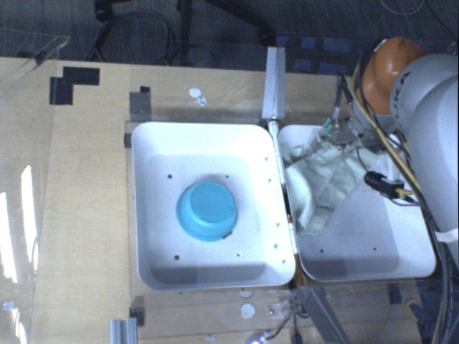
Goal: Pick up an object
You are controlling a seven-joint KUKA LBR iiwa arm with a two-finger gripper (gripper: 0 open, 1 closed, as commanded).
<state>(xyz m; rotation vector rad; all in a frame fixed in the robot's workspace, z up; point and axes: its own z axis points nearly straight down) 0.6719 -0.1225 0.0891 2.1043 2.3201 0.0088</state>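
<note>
**My claw at the far edge of the right bin, over the cloth**

I am reaching in from the right side, and my claw [336, 131] is sitting low at the far edge of the right bin [373, 260], near its far left corner. It is meeting the upper part of a pale crumpled cloth [326, 181] there. Whether my claw is apart or together I cannot tell, because the dark parts and cables around it are covering the tips, and I also cannot tell if any cloth is between them.

The cloth is lying in the far left part of the right bin. It is spreading from the far edge down along the left wall, and its lower fold is ending about halfway to the near edge. One part of it is resting against the wall that is separating the two bins.

In the left bin [154, 192] a blue bowl [208, 211] is standing upside down, a little nearer to the near edge than to the far one, about in the middle between the side walls. Both bins are sitting side by side on the wooden desk [79, 213], touching each other.
</note>
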